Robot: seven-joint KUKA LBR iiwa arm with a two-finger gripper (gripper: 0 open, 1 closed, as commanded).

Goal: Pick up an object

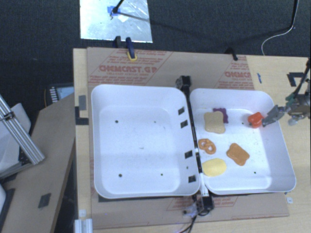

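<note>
The right bin [279, 152] holds several small items. A red-orange piece [254, 119] lies near its right wall. A beige bread slice [214, 122] partly covers a purple piece [221, 113]. Below them are an orange pretzel [206, 145], a brown toast piece [237, 154] and a yellow oval piece [214, 167]. My gripper [270, 115] reaches in from the right edge, low over the bin's right side. Its tip is right beside the red-orange piece, touching it or nearly so.
The left bin [99, 130] sits beside the right one, with a black hinge strip [190, 130] between them. Both rest on a brown board [146, 64]. A shiny metal sheet [115, 13] lies at the back, and a white cable [277, 35] at the back right.
</note>
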